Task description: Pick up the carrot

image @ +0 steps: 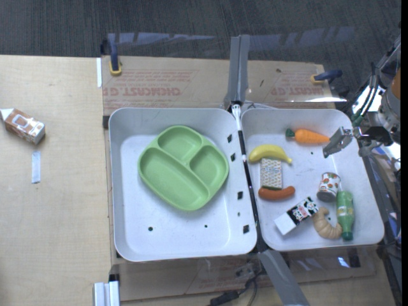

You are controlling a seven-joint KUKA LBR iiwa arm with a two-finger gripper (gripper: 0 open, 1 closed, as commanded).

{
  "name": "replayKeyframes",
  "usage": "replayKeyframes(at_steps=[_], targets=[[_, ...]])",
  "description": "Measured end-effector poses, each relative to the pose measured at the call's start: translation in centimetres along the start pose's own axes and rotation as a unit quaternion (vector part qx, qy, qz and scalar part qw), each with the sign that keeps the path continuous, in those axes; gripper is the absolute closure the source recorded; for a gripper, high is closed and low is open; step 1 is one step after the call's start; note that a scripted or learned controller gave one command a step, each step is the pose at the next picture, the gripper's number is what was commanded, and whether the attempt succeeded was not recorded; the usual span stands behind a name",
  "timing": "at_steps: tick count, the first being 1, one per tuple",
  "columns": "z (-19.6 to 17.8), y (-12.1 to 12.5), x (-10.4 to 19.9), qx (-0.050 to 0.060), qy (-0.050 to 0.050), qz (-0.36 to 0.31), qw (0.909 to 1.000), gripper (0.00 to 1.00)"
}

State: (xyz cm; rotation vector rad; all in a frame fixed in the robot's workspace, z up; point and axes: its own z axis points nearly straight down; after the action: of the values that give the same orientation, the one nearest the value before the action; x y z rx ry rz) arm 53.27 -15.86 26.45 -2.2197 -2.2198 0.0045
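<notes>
The gripper [347, 139] hangs at the right edge of the right bin [376, 234], with one grey finger slanting down and to the left; whether its fingers are apart or together I cannot tell, and nothing is seen between them. Just to its left, near but apart from it, lies the carrot [308, 136], flat on the bin floor with its green end pointing away from the gripper. Further left and a little below is a banana [269, 153], and under that a small patterned packet [271, 173] and a sausage [276, 193]. Below the gripper lie a small can [329, 186], a green bottle [345, 214], a croissant [327, 225] and a black-and-white carton [296, 216]. Far to the left, the left bin [121, 190] bears a green divided plate [183, 167]. As I judge it, the pick is not yet made: the approach looks close, but the closing on the carrot and the lift are still left.
</notes>
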Motion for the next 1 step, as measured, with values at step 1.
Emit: replayKeyframes(at_steps=[1], targets=[[6.77, 5.74, -3.27, -0.001, 0.000, 0.001, 1.0000, 0.00]])
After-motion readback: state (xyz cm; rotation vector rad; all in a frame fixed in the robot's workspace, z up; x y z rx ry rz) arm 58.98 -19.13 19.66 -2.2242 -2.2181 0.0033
